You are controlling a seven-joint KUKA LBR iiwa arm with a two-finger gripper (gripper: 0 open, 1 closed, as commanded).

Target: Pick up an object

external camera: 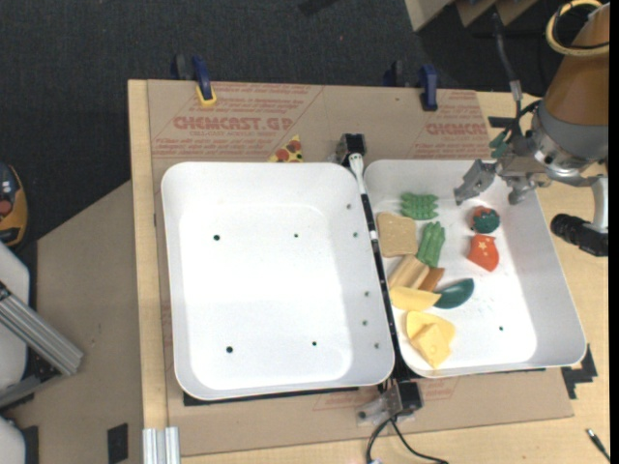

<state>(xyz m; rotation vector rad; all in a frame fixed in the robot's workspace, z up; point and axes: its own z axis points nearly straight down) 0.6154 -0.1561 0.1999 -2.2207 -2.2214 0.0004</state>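
The right bin (542, 341) holds several toy foods. Near its far right lie a red and green round piece (486, 219) and a red strawberry-like piece (484, 251). A green ridged piece (419, 204), a tan square (395, 232) and a green pod (431, 243) sit near the divider. Further forward are a teal piece (455, 293) and yellow pieces (430, 336). My gripper (495, 188) hangs over the bin's far right part, just behind the red and green piece. It is open, its fingers spread with nothing between them.
The left bin (193, 259) sits beside the right one, their rims meeting at the middle (372, 259). Two blue clamps (203, 77) hold the brown board at the back. A black cable connector (350, 147) lies at the bins' far junction.
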